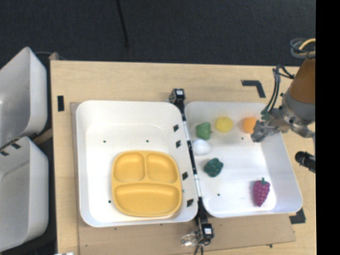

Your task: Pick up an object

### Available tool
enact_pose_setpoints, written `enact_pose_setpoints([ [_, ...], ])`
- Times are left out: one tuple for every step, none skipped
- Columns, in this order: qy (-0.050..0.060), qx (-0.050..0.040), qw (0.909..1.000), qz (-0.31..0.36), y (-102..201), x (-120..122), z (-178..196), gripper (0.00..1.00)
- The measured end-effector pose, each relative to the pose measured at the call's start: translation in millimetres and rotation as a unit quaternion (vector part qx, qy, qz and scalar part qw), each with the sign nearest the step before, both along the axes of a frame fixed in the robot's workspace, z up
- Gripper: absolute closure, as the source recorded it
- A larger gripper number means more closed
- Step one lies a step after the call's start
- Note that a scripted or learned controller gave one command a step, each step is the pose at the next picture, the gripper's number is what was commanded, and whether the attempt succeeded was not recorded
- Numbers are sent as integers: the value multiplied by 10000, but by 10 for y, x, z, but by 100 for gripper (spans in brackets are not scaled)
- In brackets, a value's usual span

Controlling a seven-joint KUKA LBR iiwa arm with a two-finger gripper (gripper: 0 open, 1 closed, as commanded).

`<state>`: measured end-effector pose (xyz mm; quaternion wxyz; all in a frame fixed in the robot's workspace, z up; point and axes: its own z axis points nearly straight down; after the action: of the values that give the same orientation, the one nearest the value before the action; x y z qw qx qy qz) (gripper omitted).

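Yellow tray (pixel 146 192); purple grapes (pixel 260 191); orange ball (pixel 249 124); white bins (pixel 85 158).

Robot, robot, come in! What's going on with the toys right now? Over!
Tool low at right bin's far edge, beside orange ball. Nothing seen held. Yellow ball, purple grapes lying loose.

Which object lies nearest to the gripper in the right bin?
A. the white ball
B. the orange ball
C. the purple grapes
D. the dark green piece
B: the orange ball sits right beside the gripper at the far right side of the right bin, while the purple grapes, the white ball and the dark green piece lie farther away.
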<state>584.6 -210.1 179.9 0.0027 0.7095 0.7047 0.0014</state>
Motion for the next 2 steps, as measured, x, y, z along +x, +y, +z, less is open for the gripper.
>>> enact_pose_setpoints([
  [-2,0,10000,41,-14,13,427,100],
  [12,11,10000,66,508,126,566,100],
])
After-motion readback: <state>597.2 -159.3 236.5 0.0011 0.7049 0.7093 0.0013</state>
